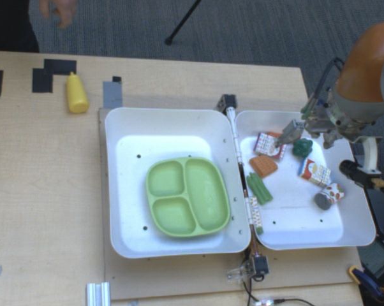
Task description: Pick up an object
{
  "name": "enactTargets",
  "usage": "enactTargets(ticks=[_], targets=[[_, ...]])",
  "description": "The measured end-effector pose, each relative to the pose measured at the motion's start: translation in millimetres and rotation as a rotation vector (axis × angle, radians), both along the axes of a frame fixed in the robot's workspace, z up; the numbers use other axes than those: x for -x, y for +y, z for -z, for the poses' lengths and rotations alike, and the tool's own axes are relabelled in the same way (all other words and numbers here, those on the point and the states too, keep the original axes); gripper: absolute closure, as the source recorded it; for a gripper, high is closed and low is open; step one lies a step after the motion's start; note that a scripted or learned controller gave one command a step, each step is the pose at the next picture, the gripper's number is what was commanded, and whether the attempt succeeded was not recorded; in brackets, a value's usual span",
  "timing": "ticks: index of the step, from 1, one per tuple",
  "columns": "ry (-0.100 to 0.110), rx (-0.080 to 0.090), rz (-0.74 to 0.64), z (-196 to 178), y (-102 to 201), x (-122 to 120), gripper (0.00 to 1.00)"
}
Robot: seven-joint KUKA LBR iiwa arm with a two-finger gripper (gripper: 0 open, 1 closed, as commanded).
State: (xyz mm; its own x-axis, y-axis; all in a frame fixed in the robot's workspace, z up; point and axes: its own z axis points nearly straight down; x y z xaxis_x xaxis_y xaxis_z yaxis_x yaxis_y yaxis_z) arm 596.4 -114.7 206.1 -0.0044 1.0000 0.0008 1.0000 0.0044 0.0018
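Observation:
My gripper (309,139) hangs over the far part of the right bin (307,231), its fingers spread open. A dark green lump (302,148) lies just below and between the fingertips, and I cannot tell whether they touch it. To its left lie a red-and-white packet (266,143), an orange piece (264,166) and a green pickle-like stick (259,188). A small white carton (315,173) and a grey-and-spotted item (328,197) rest to the right.
The left bin (125,190) holds a light green divided plate (187,197). A yellow bottle (76,93) lies on the bench at the far left, near black blocks (51,74). A person's hand (58,2) shows at the top left.

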Motion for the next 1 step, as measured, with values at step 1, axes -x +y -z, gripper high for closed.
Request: enactTargets(ticks=[1], targets=[[-0.007,0.002,0.001,109.9,-25.0,41.2,0.00]])
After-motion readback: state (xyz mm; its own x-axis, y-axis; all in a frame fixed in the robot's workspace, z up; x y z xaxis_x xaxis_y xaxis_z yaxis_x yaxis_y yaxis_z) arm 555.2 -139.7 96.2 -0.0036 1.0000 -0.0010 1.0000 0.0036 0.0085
